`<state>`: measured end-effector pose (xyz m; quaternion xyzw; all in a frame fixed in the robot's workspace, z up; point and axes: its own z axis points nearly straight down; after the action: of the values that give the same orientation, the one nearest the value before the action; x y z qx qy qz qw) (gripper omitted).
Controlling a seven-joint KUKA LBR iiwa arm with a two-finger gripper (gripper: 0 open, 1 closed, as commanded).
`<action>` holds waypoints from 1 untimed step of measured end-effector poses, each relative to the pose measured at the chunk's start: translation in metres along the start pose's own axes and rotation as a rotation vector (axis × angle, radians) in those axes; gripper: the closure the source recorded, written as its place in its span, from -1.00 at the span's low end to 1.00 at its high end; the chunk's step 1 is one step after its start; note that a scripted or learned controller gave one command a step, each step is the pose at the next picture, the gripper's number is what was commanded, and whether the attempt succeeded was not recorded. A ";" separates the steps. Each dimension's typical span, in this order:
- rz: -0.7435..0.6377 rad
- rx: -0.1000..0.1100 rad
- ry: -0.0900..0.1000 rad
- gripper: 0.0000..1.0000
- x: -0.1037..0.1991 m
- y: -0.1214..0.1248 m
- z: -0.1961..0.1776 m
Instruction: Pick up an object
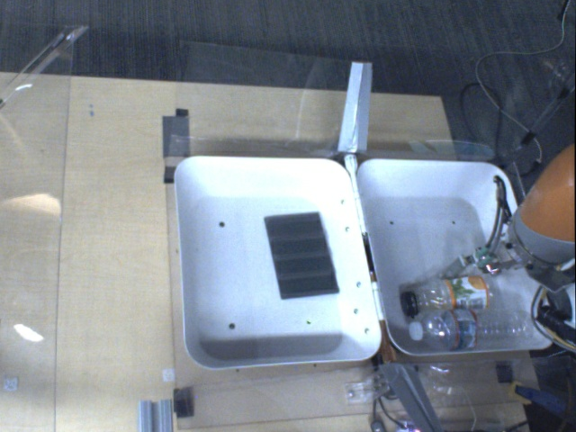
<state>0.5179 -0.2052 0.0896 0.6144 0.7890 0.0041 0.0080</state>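
Observation:
Two clear plastic bottles lie in the front of the right bin point(423, 196). One bottle point(450, 293) has a black cap and an orange and green label. The other bottle point(445, 330) has a white cap and a blue label and lies just in front of it. A dark ribbed rectangular block point(301, 255) lies flat in the middle of the left bin point(207, 241). My gripper point(481, 262) is low in the right bin, right at the labelled end of the black-capped bottle. The arm's orange band point(551, 201) rises above it at the right edge.
A metal post point(355, 106) stands behind the seam between the bins. Cables point(522, 88) run at the back right, and more hardware sits below the right bin's front rim. Transparent panels stand over the bench to the left.

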 end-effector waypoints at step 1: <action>-0.002 -0.005 0.000 1.00 0.001 0.003 -0.012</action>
<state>0.5202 -0.2037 0.1014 0.6137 0.7895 0.0061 0.0098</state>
